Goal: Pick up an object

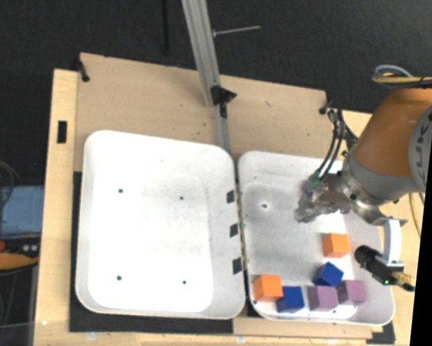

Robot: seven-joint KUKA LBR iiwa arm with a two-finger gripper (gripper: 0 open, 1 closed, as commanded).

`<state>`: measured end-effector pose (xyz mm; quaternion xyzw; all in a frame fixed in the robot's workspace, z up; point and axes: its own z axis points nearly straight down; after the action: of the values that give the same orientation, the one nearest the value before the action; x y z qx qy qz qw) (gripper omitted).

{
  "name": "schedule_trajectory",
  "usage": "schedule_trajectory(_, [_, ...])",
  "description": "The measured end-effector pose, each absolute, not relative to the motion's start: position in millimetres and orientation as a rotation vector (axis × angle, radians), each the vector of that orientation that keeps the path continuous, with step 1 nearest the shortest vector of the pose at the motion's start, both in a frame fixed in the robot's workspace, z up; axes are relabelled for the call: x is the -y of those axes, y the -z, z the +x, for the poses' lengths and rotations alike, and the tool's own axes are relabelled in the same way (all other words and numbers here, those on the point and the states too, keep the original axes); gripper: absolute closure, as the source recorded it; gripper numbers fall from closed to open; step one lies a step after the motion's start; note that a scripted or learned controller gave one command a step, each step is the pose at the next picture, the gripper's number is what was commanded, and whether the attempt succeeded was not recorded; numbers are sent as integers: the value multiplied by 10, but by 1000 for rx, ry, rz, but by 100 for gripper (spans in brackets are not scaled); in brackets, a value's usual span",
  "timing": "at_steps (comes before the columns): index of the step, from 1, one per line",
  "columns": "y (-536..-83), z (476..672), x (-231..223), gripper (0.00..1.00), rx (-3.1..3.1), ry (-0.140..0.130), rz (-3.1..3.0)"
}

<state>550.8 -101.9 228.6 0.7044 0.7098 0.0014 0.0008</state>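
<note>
My gripper [307,207] hangs over the upper middle of the right bin [278,175], pointing down at bare bin floor, with nothing seen between its fingers. An orange cube [336,245] lies just right of and below it. A blue cube [329,274] sits lower still. Along the bin's near edge lie another orange cube [268,287], a blue cube [291,299], a purple cube [323,298] and a second purple cube [354,291].
The left bin [156,223] lies beside the right one, joined by dark clips. A slanted metal rail [206,55] rises from behind the bins. Cables and a small box lie off the bench at the left.
</note>
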Motion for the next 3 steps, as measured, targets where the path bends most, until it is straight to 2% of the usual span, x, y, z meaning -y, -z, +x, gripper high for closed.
schedule_trajectory(1, [-2267,5743,582,100,-2229,-3,2213])
schedule_trajectory(2, [-2395,5851,35,100,-2230,-5,2212])
schedule_trajectory(3, [-2442,6065,-415,100,-2230,-4,2212])
